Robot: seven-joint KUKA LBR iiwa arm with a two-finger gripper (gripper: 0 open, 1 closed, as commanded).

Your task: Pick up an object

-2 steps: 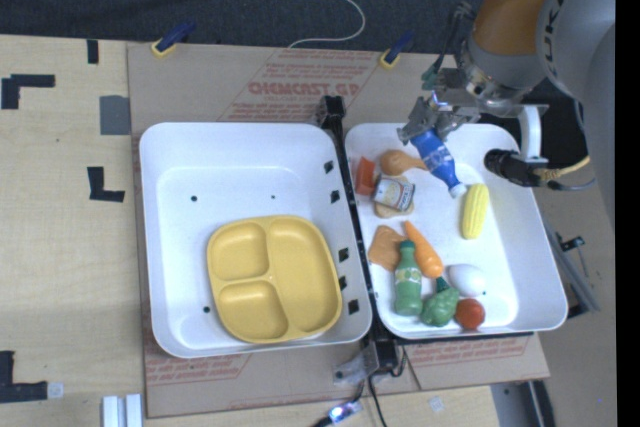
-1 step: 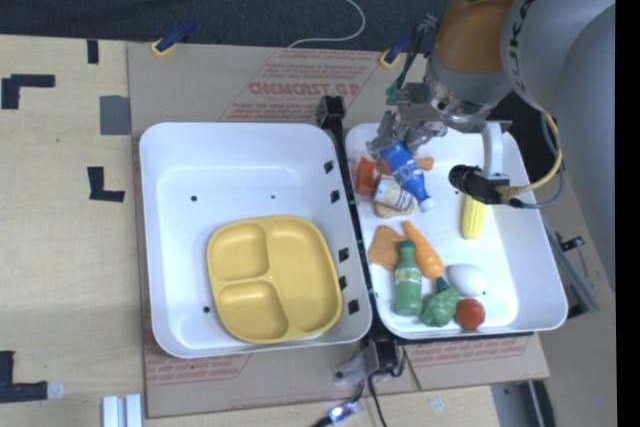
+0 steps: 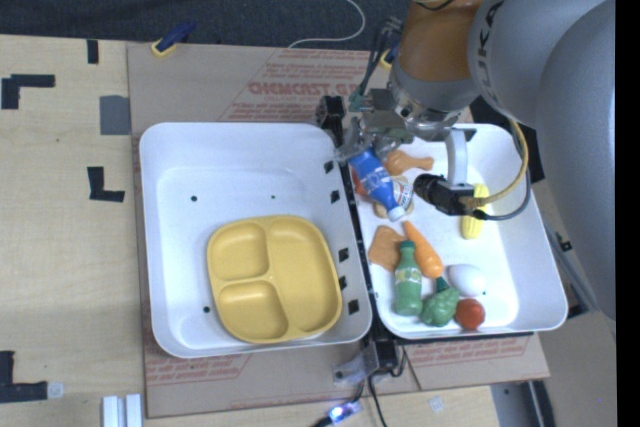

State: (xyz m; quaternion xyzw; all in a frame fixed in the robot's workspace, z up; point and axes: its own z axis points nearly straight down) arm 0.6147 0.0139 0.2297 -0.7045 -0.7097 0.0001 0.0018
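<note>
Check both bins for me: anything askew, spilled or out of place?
Mostly fine. One oddity: the blue bottle sits tilted under the gripper, at the right bin's left wall, seemingly raised off the floor. The yellow plate lies flat in the left bin. Nothing spilled.

yellow divided plate [image 3: 273, 277] in left white bin [image 3: 165, 155], cardboard sheet [image 3: 230, 80] beneath, white cable [image 3: 330, 0] behind
</note>
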